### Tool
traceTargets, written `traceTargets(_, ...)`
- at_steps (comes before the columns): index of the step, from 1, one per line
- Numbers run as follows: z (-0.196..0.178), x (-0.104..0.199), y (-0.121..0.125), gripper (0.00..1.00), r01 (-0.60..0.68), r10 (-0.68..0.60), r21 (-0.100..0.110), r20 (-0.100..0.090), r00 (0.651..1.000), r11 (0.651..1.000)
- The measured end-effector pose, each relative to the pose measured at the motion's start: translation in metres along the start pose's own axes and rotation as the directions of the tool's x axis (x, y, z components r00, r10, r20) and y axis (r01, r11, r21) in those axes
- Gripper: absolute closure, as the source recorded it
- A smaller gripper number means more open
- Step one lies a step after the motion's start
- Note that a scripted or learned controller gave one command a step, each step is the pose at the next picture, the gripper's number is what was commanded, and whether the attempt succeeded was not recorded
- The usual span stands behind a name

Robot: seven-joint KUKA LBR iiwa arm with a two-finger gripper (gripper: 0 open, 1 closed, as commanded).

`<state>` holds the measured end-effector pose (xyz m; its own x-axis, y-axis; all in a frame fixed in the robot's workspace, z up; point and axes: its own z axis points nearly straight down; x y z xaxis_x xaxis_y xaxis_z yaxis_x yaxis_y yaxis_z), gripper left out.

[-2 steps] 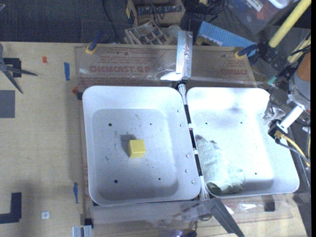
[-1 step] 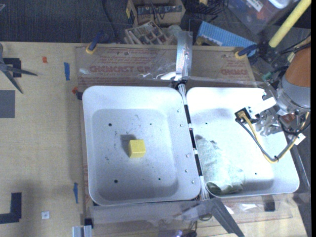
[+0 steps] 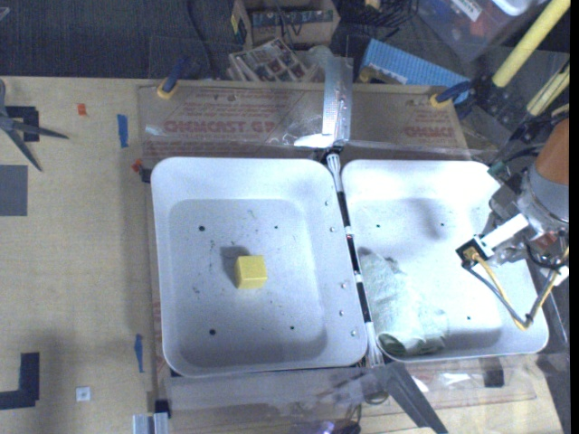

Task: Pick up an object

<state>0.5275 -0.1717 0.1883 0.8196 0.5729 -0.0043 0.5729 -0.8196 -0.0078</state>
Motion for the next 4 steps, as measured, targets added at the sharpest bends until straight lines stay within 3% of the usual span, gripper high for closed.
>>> traceTargets(1,0.017,-0.030,0.002,1.00,-0.396,0.396,0.001,0.001,0.918,0.918)
traceTargets(2,0.045,-0.060,0.000,1.00,-0.162,0.162,0.001,-0.001,0.987,0.987)
traceTargets(3,-0.031,-0.025,-0.047,1.00,-0.392,0.392,-0.004,-0.003,0.920,0.920)
traceTargets(4,-0.016,-0.009,-0.072,1.00,-0.335,0.335,0.000,0.000,0.942,0.942)
